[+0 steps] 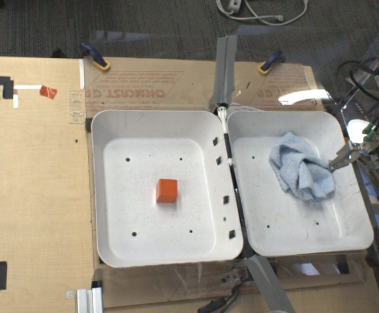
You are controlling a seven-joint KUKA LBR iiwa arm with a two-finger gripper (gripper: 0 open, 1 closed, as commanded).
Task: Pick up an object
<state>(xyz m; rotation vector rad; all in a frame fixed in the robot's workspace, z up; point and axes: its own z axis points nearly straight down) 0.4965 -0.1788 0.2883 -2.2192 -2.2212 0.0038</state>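
Blue cloth (301, 168) in right bin (346, 237) (crumpled), hand (338, 163) touching it

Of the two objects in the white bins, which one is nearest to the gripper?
The crumpled light-blue cloth in the right bin is nearest: the gripper is at its right edge. The orange block lies alone in the left bin, far from it.

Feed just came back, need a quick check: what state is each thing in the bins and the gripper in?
Orange block: resting flat in the left bin, untouched.
Blue cloth: crumpled in the right bin.
Gripper: low at the cloth's right edge; grasp unclear.
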